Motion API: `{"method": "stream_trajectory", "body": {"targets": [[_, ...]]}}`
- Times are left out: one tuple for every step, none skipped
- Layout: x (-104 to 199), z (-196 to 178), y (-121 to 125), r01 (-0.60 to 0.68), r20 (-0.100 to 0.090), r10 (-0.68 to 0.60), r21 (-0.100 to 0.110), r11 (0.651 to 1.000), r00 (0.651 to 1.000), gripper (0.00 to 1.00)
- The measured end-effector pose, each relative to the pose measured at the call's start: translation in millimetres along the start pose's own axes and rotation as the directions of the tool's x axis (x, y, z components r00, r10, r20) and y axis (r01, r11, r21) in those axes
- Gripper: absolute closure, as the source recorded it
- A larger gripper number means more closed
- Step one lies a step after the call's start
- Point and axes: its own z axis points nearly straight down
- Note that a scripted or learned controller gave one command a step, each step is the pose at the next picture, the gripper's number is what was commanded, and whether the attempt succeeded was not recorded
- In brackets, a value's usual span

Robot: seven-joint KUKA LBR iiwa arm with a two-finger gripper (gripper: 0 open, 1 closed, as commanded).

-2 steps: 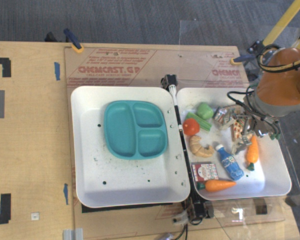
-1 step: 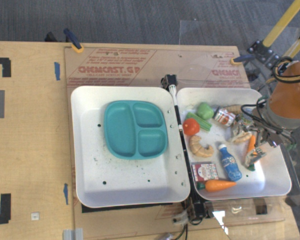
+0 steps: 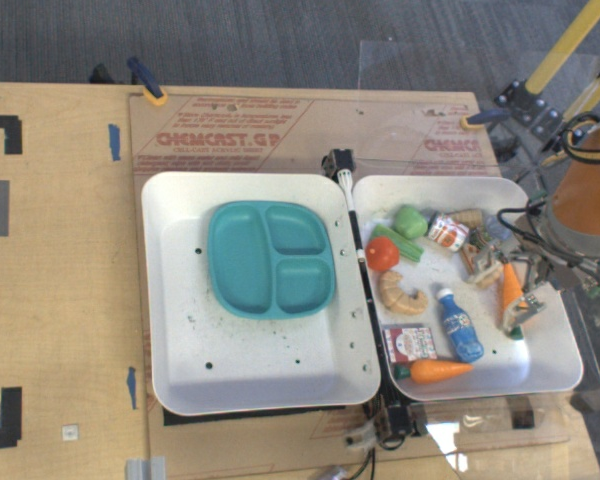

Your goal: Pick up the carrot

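Camera view: the carrot [image 3: 440,371] lies just below the bottle [image 3: 460,325] in the right bin [image 3: 565,368], long axis left to right, green end leftward. The gripper [image 3: 520,303] hangs right of the bottle, so the carrot sits down-left of it; whether it is spread or closed cannot be told. A brown sheet [image 3: 230,133] far above the bottle reads "CHEMCAST"

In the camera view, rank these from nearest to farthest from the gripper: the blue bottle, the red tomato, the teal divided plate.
From the gripper, at the right bin's right side:
1. Blue plastic bottle, right bin, middle.
2. Red tomato, right bin's left side.
3. Teal divided plate, left bin.
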Motion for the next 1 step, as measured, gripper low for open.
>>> {"method": "stream_trajectory", "body": {"targets": [[-5.0,-14.7,-1.2,0.0,0.013,0.0,0.008,1.0,1.0,1.0]]}}
